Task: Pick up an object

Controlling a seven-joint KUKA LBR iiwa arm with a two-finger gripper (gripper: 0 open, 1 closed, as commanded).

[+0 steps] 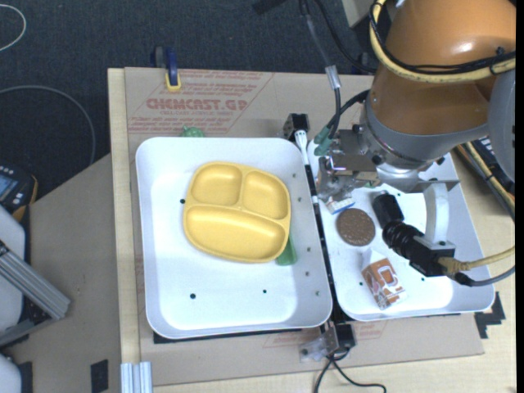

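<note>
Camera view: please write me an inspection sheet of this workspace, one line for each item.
Surface: left bin and right bin, white, on cardboard.
Job's things: yellow plate in the left bin; brown disc, orange packet in the right.
Clutter: green scrap under the plate's edge.
Grippers: gripper over the right bin's far left corner.
Cables: black cable behind the bins.
Surroundings: dark carpet.

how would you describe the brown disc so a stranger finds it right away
Of the two white bins, take the right bin. Near its left wall lies a brown disc. It is the one round, flat, dark brown thing there; the packet below it is boxy, orange and white.
</note>
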